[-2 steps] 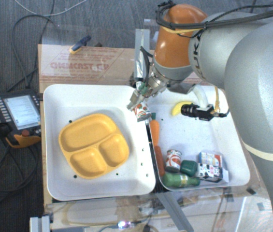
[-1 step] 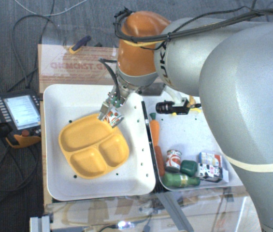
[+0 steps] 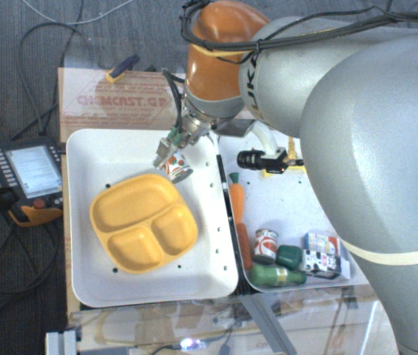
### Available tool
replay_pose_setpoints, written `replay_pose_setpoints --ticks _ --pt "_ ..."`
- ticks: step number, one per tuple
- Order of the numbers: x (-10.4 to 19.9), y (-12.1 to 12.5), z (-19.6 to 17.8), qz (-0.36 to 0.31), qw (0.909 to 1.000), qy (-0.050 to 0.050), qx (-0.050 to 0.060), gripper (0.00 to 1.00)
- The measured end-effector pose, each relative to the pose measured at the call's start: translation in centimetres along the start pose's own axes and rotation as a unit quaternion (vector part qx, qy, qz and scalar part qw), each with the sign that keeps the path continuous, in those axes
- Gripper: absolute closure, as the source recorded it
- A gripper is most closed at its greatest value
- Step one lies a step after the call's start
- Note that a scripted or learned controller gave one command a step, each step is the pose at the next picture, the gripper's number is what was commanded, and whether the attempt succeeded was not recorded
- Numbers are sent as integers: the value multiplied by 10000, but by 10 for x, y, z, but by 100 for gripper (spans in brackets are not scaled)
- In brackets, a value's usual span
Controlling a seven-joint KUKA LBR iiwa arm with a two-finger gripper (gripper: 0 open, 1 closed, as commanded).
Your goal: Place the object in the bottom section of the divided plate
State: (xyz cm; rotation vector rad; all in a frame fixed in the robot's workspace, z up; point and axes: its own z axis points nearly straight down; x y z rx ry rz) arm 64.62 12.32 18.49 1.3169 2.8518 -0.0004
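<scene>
Above the left bin (image 3: 83, 272), the gripper (image 3: 170, 152) was clamped on a small red-and-white can (image 3: 177, 168), fingers pinching its top. That can hung tilted just over the yellow plate's (image 3: 143, 222) upper rim, outside its bottom section.

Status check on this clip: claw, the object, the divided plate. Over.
Claw over left bin, closed on small red-and-white can. Can hangs just past yellow divided plate top-right rim, not in any section. Plate sections bare. Over.
</scene>
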Motion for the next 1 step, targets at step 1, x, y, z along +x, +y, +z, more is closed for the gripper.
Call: replay_pose_setpoints --ticks 1 --pt "0 0 0 0 10000 -1 1 0"
